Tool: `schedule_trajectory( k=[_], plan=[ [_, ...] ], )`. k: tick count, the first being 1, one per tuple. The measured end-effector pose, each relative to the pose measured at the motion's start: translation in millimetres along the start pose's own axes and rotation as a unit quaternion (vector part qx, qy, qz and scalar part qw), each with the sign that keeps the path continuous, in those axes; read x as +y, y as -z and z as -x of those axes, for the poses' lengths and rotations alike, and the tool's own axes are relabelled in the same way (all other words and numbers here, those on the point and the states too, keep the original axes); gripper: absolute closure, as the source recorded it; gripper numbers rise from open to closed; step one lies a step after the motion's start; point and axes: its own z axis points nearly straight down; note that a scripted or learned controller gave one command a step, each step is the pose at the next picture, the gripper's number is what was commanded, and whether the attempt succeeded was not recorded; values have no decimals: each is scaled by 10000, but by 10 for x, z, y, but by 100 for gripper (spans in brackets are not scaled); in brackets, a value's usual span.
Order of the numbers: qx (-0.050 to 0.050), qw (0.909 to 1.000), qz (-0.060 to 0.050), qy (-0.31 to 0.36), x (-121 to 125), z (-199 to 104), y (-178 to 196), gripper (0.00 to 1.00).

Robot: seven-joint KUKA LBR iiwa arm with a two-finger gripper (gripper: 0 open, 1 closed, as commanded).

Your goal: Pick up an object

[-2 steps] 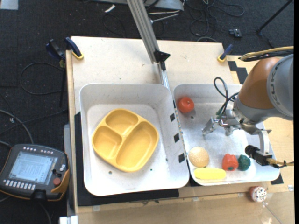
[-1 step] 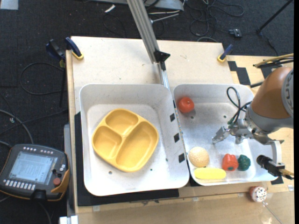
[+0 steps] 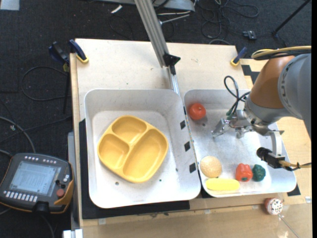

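The tool [image 3: 225, 128] hangs in the right bin [image 3: 218, 100], fingers spread open, holding nothing. The red tomato [image 3: 197, 111] lies to its upper left; the other items lie lower. Closing here may catch only air.

grey pendant [image 3: 34, 181], black cables [image 3: 218, 14], blue clamp [image 3: 62, 53]

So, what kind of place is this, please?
Most likely a robotics lab. A robot arm works over two white bins on a bench, a teach pendant lies beside it, and loose cables cross the dark floor.
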Motion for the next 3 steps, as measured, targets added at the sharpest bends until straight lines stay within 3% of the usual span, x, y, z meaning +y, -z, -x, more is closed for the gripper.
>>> schedule_trajectory(
  k=[1,2,3],
  plan=[
    [2,10000,-10,-3,217,-346,-3,0],
    [-45,9993,-372,2,738,-458,-46,0],
    [-37,9994,-353,-18,730,-456,-45,0]
  ],
)
